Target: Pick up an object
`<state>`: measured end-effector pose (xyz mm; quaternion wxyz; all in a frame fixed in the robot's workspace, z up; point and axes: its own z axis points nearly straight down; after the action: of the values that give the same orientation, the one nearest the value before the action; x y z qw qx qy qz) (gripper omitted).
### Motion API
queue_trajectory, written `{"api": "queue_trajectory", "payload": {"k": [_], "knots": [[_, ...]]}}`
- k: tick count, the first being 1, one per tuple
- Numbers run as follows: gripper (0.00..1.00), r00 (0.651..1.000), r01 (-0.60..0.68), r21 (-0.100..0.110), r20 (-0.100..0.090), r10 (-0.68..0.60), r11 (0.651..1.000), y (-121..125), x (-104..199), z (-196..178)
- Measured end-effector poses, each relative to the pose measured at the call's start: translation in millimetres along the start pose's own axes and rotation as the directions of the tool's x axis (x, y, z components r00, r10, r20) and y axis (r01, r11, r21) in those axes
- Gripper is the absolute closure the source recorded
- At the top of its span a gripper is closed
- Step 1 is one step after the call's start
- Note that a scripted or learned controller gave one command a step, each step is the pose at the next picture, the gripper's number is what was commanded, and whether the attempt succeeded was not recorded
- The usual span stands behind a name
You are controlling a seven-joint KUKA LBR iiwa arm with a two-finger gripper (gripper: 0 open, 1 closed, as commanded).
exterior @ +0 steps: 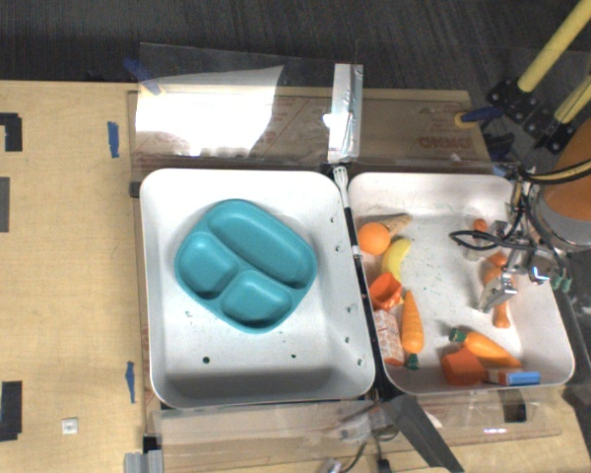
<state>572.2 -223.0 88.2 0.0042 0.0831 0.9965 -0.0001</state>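
End effector low over toy food in the right bin.
At the frame's right, its fingers hang just above a small orange piece by the bin's right wall; whether they are open or closed on anything cannot be told. A teal divided plate lies in the left bin.

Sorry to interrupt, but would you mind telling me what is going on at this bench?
The arm reaches in from the right and its gripper is down in the right bin, among toy food such as an orange and a carrot. The left bin holds a teal divided plate.
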Motion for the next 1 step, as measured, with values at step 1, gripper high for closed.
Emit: {"api": "queue_trajectory", "payload": {"k": [1], "knots": [[1.00, 1.000, 0.002, 0.004, 0.016, -0.002, 1.000, 0.5, -4.5, -14.5]]}}
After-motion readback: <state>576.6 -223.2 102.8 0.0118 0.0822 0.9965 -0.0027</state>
